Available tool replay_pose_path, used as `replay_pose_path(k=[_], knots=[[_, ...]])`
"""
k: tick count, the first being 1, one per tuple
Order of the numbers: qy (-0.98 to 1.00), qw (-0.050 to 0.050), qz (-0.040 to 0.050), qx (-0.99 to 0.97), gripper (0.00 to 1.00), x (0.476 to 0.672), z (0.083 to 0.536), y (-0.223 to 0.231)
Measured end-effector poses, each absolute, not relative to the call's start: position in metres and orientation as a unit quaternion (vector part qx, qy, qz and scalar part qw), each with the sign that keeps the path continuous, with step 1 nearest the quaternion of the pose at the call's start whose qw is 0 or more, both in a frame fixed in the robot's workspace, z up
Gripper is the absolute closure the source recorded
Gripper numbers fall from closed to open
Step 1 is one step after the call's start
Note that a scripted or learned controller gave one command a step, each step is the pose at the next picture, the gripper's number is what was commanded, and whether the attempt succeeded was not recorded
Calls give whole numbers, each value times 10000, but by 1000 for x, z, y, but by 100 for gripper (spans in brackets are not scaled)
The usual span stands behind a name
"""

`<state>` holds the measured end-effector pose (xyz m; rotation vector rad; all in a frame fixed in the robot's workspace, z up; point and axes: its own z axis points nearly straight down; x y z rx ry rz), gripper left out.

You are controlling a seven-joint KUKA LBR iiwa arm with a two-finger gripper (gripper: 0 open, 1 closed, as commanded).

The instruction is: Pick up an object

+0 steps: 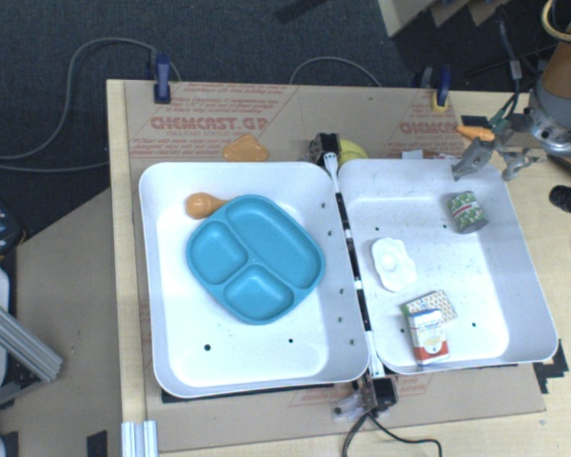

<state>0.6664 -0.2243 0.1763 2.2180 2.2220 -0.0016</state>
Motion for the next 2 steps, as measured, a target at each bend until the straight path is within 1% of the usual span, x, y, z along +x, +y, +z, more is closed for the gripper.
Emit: replay_pose_path(k=[1,2], knots=[[7085,-97,29,7056,0,652,80,-216],[7086,-2,9,7056,100,654,96,-221]])
